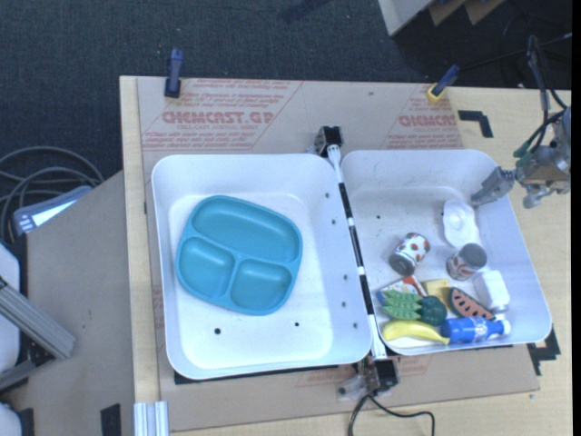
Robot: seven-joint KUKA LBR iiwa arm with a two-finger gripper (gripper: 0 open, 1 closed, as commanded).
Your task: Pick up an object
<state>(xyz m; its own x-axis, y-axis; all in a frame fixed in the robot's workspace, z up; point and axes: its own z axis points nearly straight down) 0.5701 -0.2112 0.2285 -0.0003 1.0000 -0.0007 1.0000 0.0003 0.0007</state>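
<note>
Your pincer [495, 187] is hovering at the right bin's [381, 166] upper right rim, and you cannot tell its state.

Toward the lower right of the frame, the objects are crowding together: a banana [413, 333], a blue bottle [474, 330], a watermelon slice [469, 304] and two small cans [467, 262]. At the left, a blue divided plate [240, 253] is sitting in the left bin [172, 189] on the counter [136, 116].

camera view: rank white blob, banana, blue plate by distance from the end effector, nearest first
From the end effector at the right bin's far right edge:
1. White blob, just below-left of it, upper part of the right bin.
2. Banana, near front edge of the right bin, in the toy cluster.
3. Blue plate, across the divider, in the left bin.
</note>
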